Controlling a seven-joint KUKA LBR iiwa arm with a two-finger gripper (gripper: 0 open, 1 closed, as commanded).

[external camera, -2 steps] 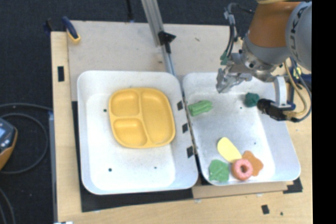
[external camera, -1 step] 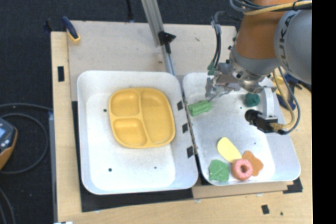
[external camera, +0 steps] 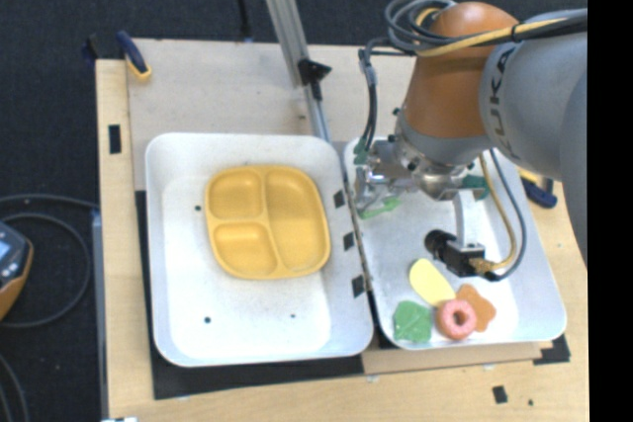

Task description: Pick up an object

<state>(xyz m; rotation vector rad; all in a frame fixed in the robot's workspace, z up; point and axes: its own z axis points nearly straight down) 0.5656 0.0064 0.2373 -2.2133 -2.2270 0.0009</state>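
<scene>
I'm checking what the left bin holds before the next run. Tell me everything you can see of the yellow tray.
The yellow tray is a rounded, plastic-looking dish split into three compartments: two at the far side and one at the near left. It lies flat, turned slightly, near the middle of the left bin, resting on its floor. Its compartments hold nothing visible, and nothing else touches it.

This is looking like a robotics lab. A grey industrial arm (external camera: 534, 84) is reaching over a plywood bench (external camera: 198, 84) that is carrying two shallow white bins (external camera: 178, 311). A metal pole (external camera: 282, 15) is standing behind them, cables (external camera: 40, 232) are lying on the dark carpet, and toy foods (external camera: 445, 311) are lying in one bin.
</scene>
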